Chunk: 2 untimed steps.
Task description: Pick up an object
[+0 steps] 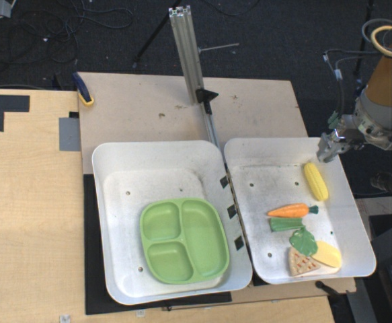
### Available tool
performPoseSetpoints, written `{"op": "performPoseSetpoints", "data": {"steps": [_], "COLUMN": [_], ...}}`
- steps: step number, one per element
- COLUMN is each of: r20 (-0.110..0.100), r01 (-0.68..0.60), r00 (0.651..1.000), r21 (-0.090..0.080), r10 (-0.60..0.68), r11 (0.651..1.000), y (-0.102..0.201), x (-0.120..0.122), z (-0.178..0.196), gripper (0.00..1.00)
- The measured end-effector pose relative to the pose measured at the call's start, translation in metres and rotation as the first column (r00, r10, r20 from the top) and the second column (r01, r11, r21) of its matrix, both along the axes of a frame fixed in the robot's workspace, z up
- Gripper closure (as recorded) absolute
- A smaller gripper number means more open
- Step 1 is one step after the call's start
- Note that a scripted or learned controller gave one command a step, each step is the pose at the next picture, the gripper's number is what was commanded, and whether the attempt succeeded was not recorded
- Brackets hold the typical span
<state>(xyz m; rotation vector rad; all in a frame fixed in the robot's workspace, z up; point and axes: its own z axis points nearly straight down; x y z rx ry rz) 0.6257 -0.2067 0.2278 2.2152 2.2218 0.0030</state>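
Camera view: left bin (115, 173) holds a green divided tray (182, 241); right bin (263, 173) holds corn (316, 181), carrot (291, 211); pincer (331, 145) state unclear.

Robotics lab, test cell. Evidence: plywood bench (249, 106) with two shallow white bins (115, 180) set side by side, bare aluminium extrusion post (185, 52) rising behind them, loose cables (81, 19) across a dark carpet floor, toy plastic food (293, 211) and a green divided tray (182, 239) as props, industrial arm (377, 106) at right.
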Motion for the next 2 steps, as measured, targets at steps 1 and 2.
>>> {"op": "performPoseSetpoints", "data": {"steps": [1,2], "r20": [-0.007,-0.008], "r01": [-0.002,-0.001], "r00": [1.000,1.000], "r21": [0.002,0.004], "r10": [0.002,0.001], "r11": [1.000,1.000], "y": [0.000,0.045], "x": [0.000,-0.022], "z": [-0.011,-0.001], "gripper": [1.00,1.00]}}
